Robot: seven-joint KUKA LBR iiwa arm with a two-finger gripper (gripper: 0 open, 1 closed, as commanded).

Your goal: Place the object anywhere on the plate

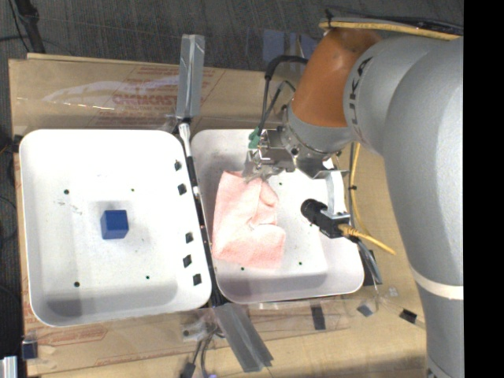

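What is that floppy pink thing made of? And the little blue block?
The crumpled pink cloth looks like soft fabric, maybe a towel: it lies in folds and wrinkles, matte. The small blue cube looks solid and smooth, with sharp edges, probably plastic or painted wood; the picture can't settle which.

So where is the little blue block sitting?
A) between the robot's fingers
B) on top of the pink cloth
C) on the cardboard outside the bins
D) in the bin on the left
D: the blue block rests on the floor of the left bin, apart from the pink cloth in the right bin.
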